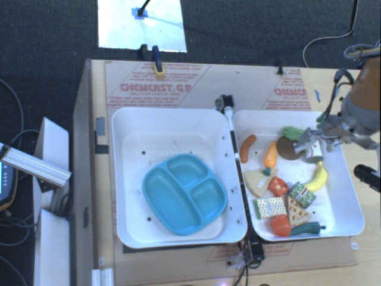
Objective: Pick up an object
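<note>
**Gripper Position Before Pick: Right Bin**

Jaw state cannot be told from this view: the gripper (311, 145) hangs low over the upper part of the right bin (351, 189), and its metal parts blur together.

Nothing is seen between the jaws, so no object counts as held.

Candidate objects, located relative to the gripper:
- Brown disc (288, 149): just beside it, toward the left bin (128, 159). This is the nearest item.
- Green vegetable (292, 133): just above the disc.
- Banana (319, 178): directly below the gripper. Its long axis runs steeply, tilted toward the lower left.
- Carrot (271, 155): beyond the disc, standing nearly upright in the view.
- Sausage (247, 147): farthest, near the divider.

Judgement: the shortest move is a short shift toward the disc, or a drop toward the banana with the jaws closing across its narrow width.

The blue plate (184, 192) lies in the left bin, well apart.
</note>
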`<state>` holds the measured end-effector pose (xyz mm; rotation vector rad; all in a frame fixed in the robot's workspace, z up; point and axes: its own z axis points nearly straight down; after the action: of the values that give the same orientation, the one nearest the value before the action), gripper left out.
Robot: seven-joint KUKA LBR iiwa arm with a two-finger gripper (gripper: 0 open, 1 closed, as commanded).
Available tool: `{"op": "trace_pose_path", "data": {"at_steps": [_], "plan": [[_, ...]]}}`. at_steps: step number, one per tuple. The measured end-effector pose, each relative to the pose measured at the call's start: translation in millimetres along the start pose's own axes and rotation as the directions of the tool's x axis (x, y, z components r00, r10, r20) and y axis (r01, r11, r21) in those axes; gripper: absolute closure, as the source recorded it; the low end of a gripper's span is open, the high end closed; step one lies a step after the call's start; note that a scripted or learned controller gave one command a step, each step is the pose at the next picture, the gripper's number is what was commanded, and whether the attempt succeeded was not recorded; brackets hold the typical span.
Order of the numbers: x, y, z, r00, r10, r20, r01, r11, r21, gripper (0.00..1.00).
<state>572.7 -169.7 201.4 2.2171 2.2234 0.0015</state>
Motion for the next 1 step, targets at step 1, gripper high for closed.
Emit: {"op": "trace_pose_path", "data": {"at_steps": [1], "plan": [[66.4,49.5,84.8,1.000,-0.001,-0.002,0.001,1.000,0.002,0.00]]}}
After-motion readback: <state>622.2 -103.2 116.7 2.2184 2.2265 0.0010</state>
